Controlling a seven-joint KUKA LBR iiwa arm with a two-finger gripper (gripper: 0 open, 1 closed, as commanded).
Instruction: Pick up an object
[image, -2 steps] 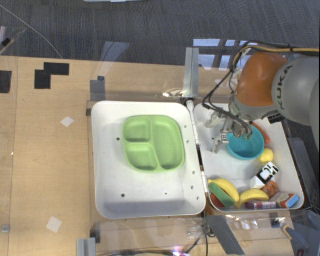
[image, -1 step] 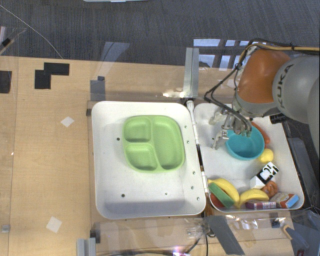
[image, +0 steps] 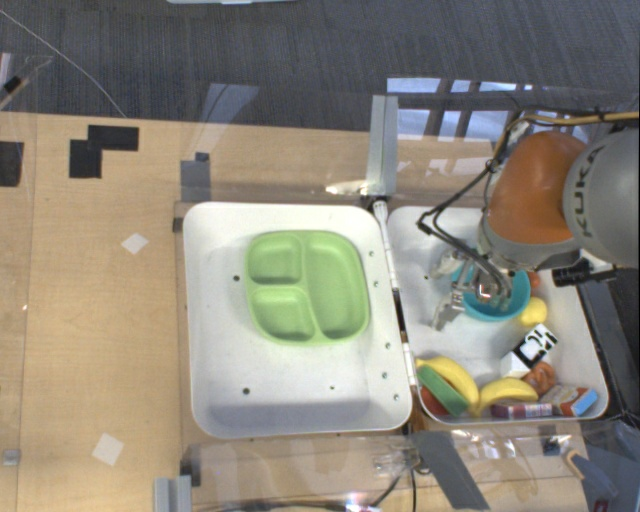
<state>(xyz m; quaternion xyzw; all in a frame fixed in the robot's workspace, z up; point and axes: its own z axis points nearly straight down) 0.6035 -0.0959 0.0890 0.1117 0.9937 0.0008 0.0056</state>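
Bananas (image: 455, 378) and small toys crowd the right bin's (image: 415, 300) near edge; the gripper (image: 470, 292) hangs spread and empty at the bin's middle, over a teal bowl (image: 510, 298), the nearest thing beneath it.

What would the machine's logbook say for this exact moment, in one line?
arm: over right bin | gripper: above blue bowl, nothing seen held | left bin: green divided tray | pick: not yet done

Smooth, matt white plastic is seen in both bins (image: 215, 400). The green divided tray (image: 305, 286) looks like soft-sheen plastic. The bench (image: 90, 330) appears as pale wood. The arm's orange band (image: 535, 190) is glossy.
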